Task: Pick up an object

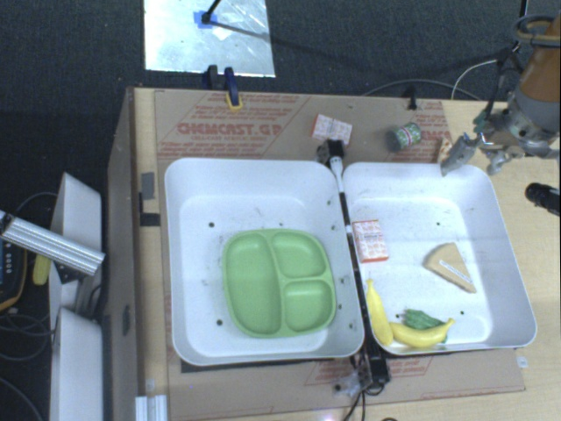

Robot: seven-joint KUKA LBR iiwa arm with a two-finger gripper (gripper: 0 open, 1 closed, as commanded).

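Observation:
The right bin [491, 226] holds a small red and white box [369, 240], a tan sandwich wedge [450, 266], two yellow bananas [379, 313] at its front edge, and a green leafy piece [421, 319] lying on one banana. A green divided plate [279, 281] lies in the left bin [188, 235]. My gripper [476, 156] hangs over the right bin's back right corner, well above and behind the objects. Its fingers are open with nothing between them.
On the board behind the bins stand a small green can [406, 135] and a small white and red card box [332, 129]. A blue and yellow clamp [231, 87] grips the board's far edge. A cable runs along the back right.

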